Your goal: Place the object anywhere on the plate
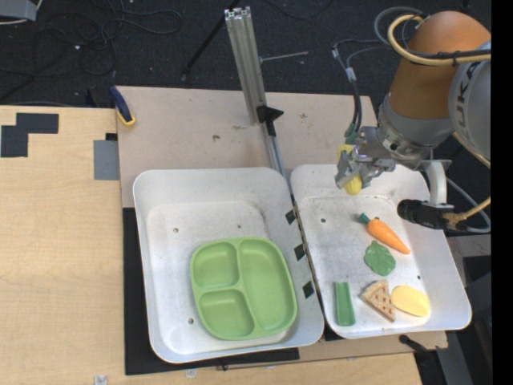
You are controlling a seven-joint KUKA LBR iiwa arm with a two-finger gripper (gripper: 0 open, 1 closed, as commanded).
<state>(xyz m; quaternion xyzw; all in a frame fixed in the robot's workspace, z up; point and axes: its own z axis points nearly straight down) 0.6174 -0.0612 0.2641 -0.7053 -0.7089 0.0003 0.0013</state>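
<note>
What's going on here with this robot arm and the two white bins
A grey KUKA arm's two-finger gripper hangs over the far end of the right white bin, with a small yellow object between its fingers. Still lying in that bin are an orange toy carrot, a green leafy piece, a green stick, a tan wedge and a yellow slice. The green divided plate sits in the left white bin with nothing on it yet.

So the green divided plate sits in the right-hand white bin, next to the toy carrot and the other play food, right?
Not quite. The camera view shows the green divided plate in the left-hand white bin, by itself. The orange toy carrot and the other play food lie in the right-hand white bin.
</note>
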